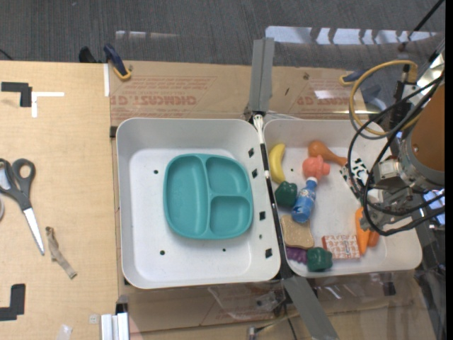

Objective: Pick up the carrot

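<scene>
The carrot [365, 236] is the orange thing lying in the right bin [407, 259], close to its right wall. It sits just beside a small red and white packet [342, 246]. The robot arm [425, 144] comes in from the right and hangs over that same side of the bin. Black cables and grey parts cover the spot above the carrot, so the pincer [371, 217] is hard to make out. It seems to be right at the top end of the carrot. I cannot tell if it is spread or pressed together, and I cannot tell if it has the carrot.

The carrot looks like it is lying low in the bin, not lifted up. So my guess is that the job is not done yet. The arm is in the right place, which is the first part. What is left is to pinch the carrot well and raise it out of the bin.

Other toys share that bin: a banana [275, 161], a blue bottle [305, 200], a pink toy [316, 166], a slice of bread [296, 234] and some green bits. The left bin [134, 211] holds a teal plate [208, 195] with three parts. Scissors [21, 193] lie on the desk [56, 261] far to the left.
</scene>
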You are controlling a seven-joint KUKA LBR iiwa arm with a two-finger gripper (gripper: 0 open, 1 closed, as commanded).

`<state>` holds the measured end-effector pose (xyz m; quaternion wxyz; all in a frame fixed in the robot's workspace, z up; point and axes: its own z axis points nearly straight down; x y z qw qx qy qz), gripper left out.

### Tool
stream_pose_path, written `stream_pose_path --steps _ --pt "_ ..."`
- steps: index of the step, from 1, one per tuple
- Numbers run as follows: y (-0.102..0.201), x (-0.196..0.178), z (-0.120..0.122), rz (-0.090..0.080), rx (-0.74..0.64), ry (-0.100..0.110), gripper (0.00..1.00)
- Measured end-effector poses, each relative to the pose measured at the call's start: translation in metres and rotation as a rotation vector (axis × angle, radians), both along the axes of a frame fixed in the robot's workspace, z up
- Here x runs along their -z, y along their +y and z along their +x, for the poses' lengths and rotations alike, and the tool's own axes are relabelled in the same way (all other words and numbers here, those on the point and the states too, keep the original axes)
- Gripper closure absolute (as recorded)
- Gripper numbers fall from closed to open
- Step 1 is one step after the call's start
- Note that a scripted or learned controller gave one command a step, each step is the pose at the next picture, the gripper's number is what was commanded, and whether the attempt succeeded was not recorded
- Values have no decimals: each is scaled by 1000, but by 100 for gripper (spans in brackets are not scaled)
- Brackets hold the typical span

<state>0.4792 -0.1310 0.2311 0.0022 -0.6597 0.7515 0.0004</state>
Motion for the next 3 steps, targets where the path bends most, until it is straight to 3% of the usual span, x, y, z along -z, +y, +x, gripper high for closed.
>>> stream_pose_path --steps 1,2,3 --pt "-21 -93 0 1 -368 0 100" --pt "-83 -129 7 2 -536 0 100" --pt "-80 -87 -1 3 -865 1 100"
